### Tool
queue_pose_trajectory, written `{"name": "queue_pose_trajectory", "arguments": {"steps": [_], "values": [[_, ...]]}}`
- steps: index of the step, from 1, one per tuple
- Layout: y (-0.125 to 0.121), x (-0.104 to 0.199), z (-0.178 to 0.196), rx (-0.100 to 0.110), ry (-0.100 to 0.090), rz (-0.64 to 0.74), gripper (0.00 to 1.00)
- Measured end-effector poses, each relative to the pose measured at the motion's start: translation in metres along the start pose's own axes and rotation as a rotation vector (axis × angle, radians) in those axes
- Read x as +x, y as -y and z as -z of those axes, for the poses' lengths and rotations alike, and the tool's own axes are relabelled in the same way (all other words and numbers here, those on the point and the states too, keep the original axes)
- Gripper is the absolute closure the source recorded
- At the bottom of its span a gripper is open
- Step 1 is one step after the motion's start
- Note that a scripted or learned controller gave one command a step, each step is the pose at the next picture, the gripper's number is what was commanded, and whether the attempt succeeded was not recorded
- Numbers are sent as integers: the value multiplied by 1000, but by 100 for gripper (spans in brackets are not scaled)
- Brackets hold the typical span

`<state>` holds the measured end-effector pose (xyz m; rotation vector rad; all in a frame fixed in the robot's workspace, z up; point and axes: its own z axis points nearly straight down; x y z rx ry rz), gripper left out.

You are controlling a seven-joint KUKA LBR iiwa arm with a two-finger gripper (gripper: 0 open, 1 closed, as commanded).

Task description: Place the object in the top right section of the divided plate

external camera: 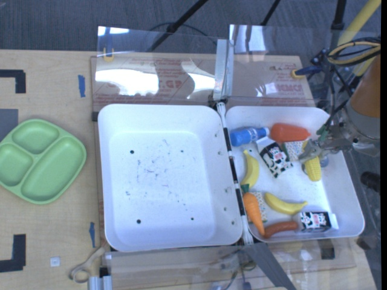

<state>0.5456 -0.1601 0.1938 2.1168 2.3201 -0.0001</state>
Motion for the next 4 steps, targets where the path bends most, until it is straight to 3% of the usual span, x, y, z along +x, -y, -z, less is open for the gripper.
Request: {"name": "queue_pose_trajectory", "arguments": {"steps": [1,2,3,4], "values": [[24,70,-13,2,-3,211,100],[22,161,-9,2,-2,144,100],[48,210,-10,6,-2,-331,100],[47,205,18,0,-1,-203,100]]}}
